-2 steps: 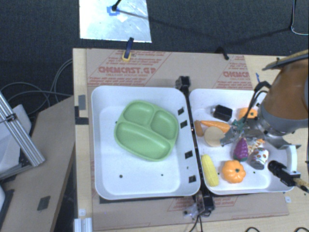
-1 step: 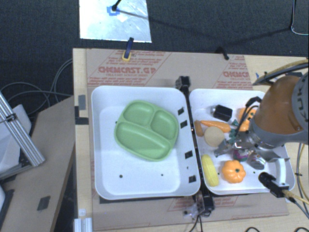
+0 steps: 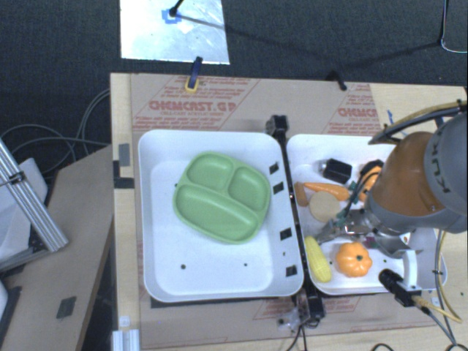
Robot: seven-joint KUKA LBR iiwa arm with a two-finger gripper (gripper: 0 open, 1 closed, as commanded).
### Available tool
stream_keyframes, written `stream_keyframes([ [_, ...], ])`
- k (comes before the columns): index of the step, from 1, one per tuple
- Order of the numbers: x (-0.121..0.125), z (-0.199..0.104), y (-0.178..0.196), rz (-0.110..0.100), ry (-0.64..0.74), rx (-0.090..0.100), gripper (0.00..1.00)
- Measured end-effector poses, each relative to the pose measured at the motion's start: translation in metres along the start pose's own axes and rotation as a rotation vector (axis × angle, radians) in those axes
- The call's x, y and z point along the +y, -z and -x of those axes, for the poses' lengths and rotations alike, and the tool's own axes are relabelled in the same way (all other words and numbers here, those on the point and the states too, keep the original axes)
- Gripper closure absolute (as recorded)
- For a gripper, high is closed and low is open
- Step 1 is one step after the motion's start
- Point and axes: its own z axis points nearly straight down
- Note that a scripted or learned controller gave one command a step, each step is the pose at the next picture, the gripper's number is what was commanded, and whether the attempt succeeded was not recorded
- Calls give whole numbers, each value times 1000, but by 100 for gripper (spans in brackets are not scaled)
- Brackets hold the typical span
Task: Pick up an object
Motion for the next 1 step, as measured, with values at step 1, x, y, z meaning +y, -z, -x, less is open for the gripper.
stream_keyframes([
  [1,1,-1,12,1,2,1,100],
])
